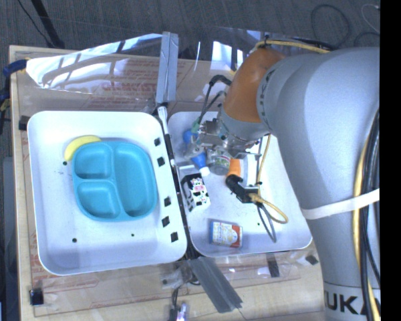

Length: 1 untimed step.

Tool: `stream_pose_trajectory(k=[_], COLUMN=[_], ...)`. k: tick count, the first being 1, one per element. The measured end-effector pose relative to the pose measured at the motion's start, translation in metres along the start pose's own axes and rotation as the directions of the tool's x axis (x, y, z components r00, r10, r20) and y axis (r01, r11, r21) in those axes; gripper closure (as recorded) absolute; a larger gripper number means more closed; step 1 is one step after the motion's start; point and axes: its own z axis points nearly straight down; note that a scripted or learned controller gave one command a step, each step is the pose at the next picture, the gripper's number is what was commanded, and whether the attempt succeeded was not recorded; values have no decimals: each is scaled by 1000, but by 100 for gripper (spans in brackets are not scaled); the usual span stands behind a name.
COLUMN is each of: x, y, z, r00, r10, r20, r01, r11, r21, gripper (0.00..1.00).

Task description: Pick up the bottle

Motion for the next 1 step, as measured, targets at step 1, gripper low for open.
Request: stream_pose_trajectory(k=[1], x=[32], y=[14], z=[-93], r00=[995], r10=[100], r20=[0], r01=[-100], r11=[995], r21=[-2], gripper=[100])
